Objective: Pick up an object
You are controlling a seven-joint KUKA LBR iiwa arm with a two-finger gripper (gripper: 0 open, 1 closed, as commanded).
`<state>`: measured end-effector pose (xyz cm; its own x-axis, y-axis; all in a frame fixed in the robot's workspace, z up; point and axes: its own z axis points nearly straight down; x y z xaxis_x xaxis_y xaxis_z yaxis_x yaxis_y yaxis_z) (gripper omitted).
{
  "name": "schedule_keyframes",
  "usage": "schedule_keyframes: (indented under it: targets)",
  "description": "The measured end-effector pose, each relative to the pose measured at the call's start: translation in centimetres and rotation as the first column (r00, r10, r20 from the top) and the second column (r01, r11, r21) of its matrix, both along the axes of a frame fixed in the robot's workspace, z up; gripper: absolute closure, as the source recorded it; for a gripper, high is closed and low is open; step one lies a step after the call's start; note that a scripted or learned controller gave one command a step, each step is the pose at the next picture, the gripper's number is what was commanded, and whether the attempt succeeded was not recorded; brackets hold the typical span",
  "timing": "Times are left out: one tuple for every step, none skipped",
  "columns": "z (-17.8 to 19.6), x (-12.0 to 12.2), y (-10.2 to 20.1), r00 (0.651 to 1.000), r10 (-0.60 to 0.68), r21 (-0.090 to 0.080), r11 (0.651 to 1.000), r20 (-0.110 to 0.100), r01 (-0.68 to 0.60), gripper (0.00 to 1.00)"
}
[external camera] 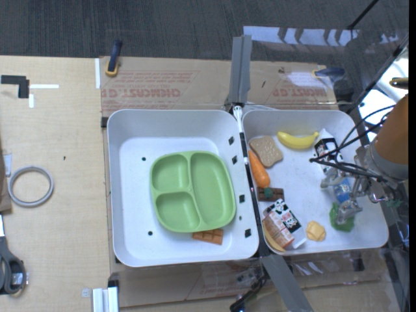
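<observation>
My gripper (345,200) hangs low over the right side of the right bin (370,239), reaching in from the right edge. Directly below its tip lies a small green toy (340,220), partly covered by the gripper. Elsewhere in this bin lie a yellow banana (297,139), a bread slice (266,151), an orange carrot (259,169), a brown chocolate piece (270,194), a small milk carton (283,222) and a pale yellow lump (315,231). A black-and-white packet (323,148) lies near the banana's right end.
The left bin (123,194) holds a green divided plate (192,191) with a brown waffle piece (208,236) at its front edge. A grey tape ring (28,186) and scissors (10,273) lie on the bench at far left. Cables (364,129) hang by the arm.
</observation>
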<state>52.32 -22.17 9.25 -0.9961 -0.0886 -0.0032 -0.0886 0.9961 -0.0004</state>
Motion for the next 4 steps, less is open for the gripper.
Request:
schedule_keyframes:
  targets:
    - [-0.1,-0.9,1.9,1.0,-0.029,0.001,1.0,-0.002,0.029,0.0]
    - [0.1,10.7,1.5,0.987,-0.16,0.0,0.987,0.002,0.16,0.0]
    - [0.1,9.5,12.7,0.992,-0.122,0.001,0.992,0.001,0.122,0.0]
    - [0.1,7.8,3.9,0.998,-0.058,-0.001,0.998,0.003,0.058,0.0]
